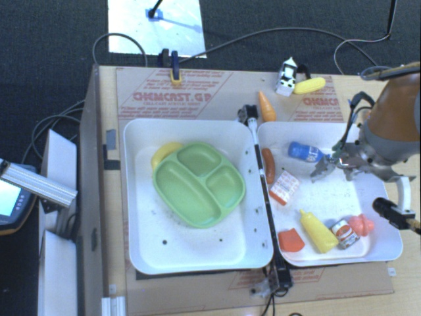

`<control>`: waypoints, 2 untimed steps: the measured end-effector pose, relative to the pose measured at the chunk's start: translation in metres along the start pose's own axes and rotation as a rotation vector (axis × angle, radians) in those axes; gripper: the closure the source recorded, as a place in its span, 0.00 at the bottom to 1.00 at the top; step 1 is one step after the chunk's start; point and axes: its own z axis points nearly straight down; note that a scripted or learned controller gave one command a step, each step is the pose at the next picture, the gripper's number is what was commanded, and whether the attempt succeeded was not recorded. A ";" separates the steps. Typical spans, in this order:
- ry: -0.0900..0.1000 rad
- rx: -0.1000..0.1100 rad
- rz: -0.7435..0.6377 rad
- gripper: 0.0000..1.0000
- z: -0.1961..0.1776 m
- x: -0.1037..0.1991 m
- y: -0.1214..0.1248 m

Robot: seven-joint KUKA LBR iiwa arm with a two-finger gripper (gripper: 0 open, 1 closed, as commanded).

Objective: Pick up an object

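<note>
Grey metal fingers of the gripper (327,168) hung low over the right bin (388,245), in the right-centre of the frame. They stood a little apart and nothing showed between them. Just left of the fingertips, towards the upper part of that bin, lay a blue bottle (305,152) (on its side, white cap end to the left).

Further left, along the bin's left wall, a red-orange sausage (268,165) lay lengthwise, and just below it sat a small white packet with red print (284,188). Along the lower part of the same bin lay an orange-red wedge (291,241), a yellow squeeze bottle (318,231), a small can with a red label (344,234) touching the bottle's right side, and a pink toy (362,225) just right of the can.

The left bin (141,242) held a green divided tray (198,184) resting tilted, with a yellow object (164,153) partly hidden under its upper left edge.

Outside the bins, on the cardboard sheet (197,94) at the upper middle of the frame, lay an orange carrot (266,106), a black-and-white cow figure (287,76) and a yellow banana-like toy (310,85) just right of the cow.
</note>
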 end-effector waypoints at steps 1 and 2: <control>0.003 0.007 0.002 0.00 0.054 0.007 -0.067; 0.003 0.005 -0.001 0.00 0.090 0.052 -0.066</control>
